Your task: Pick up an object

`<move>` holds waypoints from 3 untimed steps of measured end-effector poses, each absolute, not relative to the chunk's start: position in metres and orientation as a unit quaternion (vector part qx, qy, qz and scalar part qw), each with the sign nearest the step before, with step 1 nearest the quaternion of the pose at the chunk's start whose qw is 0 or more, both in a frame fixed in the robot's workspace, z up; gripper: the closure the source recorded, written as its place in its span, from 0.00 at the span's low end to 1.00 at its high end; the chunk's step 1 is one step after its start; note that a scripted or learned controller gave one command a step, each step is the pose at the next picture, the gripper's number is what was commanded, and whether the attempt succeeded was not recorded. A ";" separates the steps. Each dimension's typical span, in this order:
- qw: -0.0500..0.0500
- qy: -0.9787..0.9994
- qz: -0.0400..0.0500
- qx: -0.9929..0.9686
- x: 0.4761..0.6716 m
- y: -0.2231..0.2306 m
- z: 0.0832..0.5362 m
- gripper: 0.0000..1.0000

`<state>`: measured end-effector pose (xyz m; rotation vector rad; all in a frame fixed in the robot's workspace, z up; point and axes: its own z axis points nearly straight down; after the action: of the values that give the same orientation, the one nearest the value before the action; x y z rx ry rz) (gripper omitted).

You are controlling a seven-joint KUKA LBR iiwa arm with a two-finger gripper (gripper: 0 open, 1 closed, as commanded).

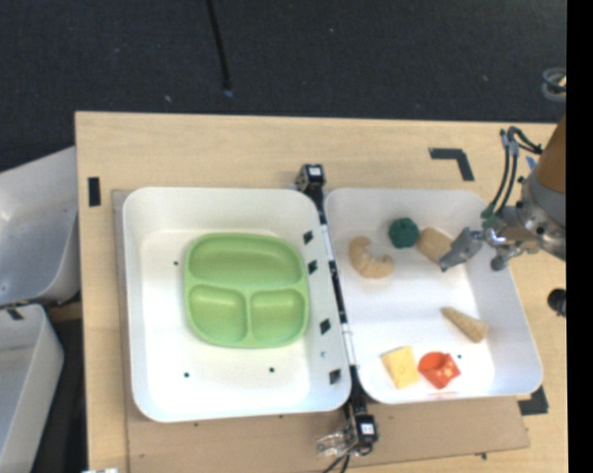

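Fingers [461, 251] seemingly touching tan lump [434, 242], green ball [404, 232] beside

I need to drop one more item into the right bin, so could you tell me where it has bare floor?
The right bin is bare mid-left, between the croissant above and the yellow block below. Its top is crowded: green ball, tan piece and gripper. The cone and red piece fill the lower right.
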<state>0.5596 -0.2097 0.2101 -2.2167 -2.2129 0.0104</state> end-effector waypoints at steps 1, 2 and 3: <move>-0.001 -0.708 0.000 -0.707 0.563 -0.209 0.217 0.00; 0.001 -0.707 0.002 -0.707 0.570 -0.210 0.158 0.00; 0.000 -0.707 0.001 -0.707 0.570 -0.211 0.106 0.00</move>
<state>0.5699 -0.2113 0.1057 -2.2224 -2.2204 0.0040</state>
